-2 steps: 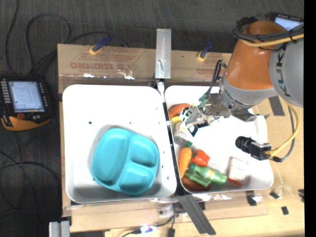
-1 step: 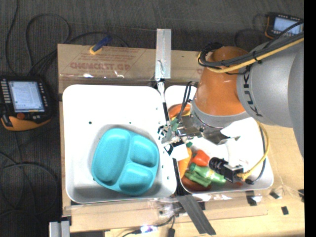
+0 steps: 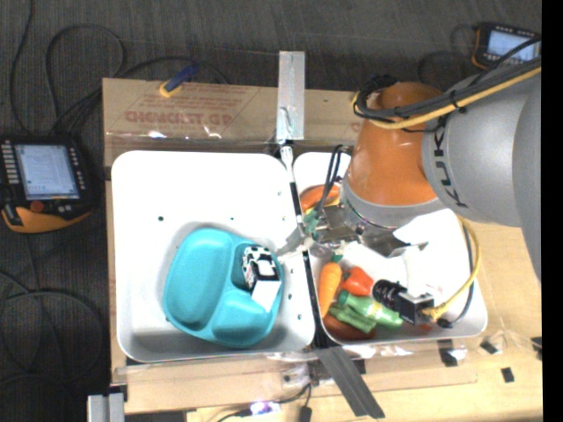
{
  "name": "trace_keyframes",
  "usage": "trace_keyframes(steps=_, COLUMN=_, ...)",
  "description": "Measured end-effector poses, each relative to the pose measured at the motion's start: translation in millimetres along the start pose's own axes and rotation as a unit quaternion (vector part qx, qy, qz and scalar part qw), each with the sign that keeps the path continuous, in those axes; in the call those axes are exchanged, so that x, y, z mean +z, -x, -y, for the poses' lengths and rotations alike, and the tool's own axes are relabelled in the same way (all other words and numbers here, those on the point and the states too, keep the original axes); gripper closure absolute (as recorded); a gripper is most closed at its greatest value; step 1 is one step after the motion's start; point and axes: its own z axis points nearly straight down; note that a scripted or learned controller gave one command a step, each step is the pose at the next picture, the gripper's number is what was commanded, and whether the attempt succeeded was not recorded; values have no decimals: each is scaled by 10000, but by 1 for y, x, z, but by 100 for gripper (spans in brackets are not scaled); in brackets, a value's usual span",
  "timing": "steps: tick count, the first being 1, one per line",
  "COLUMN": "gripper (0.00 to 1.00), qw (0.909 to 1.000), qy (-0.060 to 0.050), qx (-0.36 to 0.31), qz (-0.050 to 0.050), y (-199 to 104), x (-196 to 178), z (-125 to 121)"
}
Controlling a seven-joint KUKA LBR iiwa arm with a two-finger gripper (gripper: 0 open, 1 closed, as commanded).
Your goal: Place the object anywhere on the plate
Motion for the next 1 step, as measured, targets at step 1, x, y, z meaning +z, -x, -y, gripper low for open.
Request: trace_keyframes(steps=1, gripper=0, qw=9974, qy=1, qx=719, qz=-1, y=7, x=20, z=-14)
